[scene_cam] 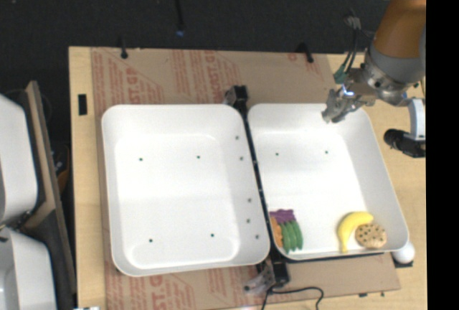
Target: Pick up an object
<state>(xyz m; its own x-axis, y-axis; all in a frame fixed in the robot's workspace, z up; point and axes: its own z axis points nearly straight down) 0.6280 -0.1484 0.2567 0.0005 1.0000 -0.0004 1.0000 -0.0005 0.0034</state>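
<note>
I am looking down at a slant on a tabletop (179, 75) carrying two shallow white bins side by side. My arm comes in from the right of the view, grey with an orange section above the wrist. Its end effector (336, 112) hangs over the far rim of the right bin (315, 179), near that bin's far right corner. It is small and dark against the white, and I cannot tell how it is set; nothing shows in it.

The left bin (179, 186) has no objects that I can make out. All the candidates sit along the near edge of the right bin. A yellow banana (351, 226) lies at the near right corner, curved, with its long axis running roughly from far to near. A round speckled cookie (371, 235) touches it on the right. A green and purple toy vegetable (288, 229) lies at the near left corner, just beside the divider, its length also running far to near.

So every object lies toward me from the end effector, well apart from it, across the length of the bin. I judge the banana and cookie the straighter reach, almost directly nearward; the vegetable needs a leftward shift too.
</note>
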